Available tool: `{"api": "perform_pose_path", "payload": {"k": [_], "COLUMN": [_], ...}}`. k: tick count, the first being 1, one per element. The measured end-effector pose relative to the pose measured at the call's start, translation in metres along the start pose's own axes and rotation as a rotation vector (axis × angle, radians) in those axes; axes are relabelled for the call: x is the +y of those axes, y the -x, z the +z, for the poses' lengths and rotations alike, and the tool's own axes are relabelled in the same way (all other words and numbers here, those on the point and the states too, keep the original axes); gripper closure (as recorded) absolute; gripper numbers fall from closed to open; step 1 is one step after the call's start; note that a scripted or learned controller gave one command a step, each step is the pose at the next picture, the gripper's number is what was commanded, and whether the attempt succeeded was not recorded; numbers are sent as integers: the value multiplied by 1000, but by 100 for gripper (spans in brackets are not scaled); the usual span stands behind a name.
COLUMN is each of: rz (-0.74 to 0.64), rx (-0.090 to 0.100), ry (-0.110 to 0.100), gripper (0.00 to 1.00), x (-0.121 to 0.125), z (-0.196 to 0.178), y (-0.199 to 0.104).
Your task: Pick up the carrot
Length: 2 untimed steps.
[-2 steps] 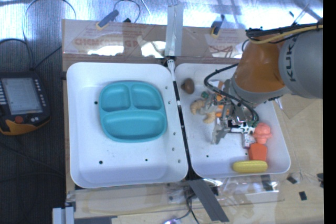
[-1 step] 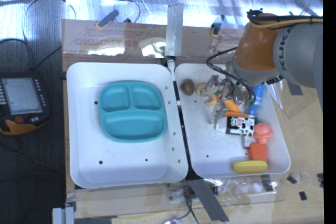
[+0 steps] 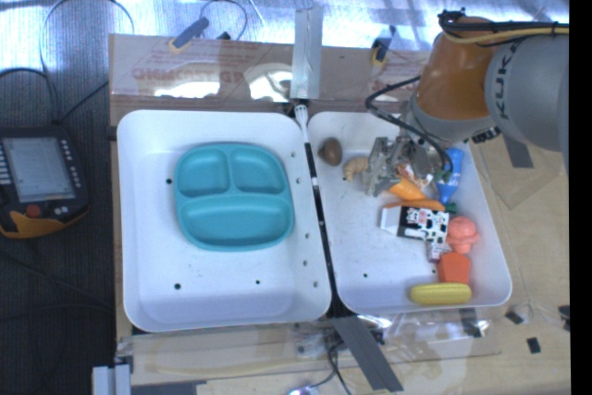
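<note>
End effector (image 3: 393,164) down in right bin (image 3: 370,277), just beside carrot (image 3: 410,191). Can't tell whether open or closed, or gripping anything. Tray (image 3: 231,196) in left bin (image 3: 148,291).

Bright, uneven lighting. Sunlit streaks fall across the blue cloth behind the left white bin (image 3: 139,199), and glare washes out the cardboard strip just behind it. The bin's floor is nearly overexposed. Overall focus is soft, with faint shadows.
</note>
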<state>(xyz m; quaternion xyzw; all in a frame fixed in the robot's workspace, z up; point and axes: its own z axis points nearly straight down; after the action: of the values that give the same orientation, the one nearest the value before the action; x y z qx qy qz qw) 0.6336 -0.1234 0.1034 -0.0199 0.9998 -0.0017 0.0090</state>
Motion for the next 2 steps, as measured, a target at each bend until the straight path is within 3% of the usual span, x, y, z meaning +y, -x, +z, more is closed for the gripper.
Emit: {"api": "perform_pose_path", "payload": {"k": [1, 2], "rz": [103, 102], "rx": [3, 0], "ry": [3, 6], "gripper": [100, 0], "x": [-71, -68], "z": [8, 9], "y": [-121, -119]}}
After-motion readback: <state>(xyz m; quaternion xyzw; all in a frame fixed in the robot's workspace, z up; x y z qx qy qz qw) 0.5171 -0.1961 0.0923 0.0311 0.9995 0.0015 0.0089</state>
